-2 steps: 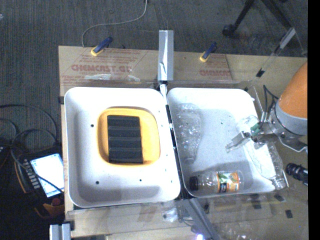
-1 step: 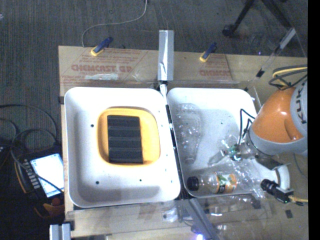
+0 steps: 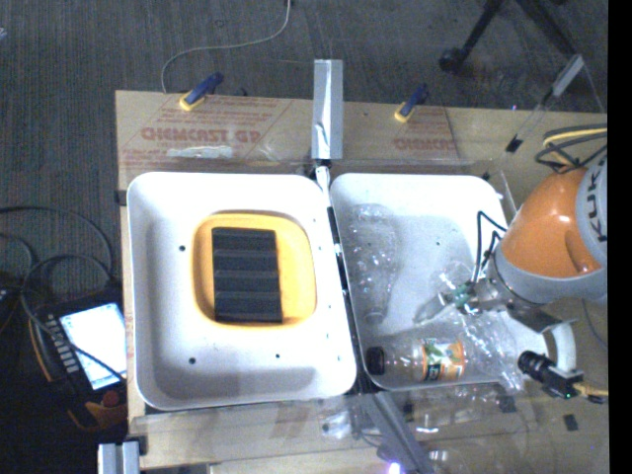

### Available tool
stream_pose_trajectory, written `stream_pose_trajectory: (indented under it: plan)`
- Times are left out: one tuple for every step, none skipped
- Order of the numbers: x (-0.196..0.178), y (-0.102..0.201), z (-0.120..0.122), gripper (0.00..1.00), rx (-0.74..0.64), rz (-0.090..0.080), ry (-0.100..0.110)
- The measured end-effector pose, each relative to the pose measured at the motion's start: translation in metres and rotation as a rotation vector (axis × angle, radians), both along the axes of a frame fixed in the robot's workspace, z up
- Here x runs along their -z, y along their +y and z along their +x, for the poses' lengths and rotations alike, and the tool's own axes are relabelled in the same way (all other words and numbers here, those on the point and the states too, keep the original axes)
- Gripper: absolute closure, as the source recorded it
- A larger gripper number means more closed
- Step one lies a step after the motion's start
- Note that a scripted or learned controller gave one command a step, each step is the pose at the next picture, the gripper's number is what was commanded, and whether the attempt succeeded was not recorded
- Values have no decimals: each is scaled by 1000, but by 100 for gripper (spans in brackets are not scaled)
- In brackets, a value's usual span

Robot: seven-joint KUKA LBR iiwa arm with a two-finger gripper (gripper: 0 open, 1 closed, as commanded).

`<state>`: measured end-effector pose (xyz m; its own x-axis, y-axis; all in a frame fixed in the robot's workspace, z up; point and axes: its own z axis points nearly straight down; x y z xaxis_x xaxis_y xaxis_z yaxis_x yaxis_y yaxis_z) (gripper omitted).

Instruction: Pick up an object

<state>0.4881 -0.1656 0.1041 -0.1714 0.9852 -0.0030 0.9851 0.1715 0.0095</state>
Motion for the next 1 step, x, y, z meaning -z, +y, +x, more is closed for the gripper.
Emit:
stream_pose_trajectory:
  plan:
    - [-87, 48, 32, 100, 118, 1, 11]
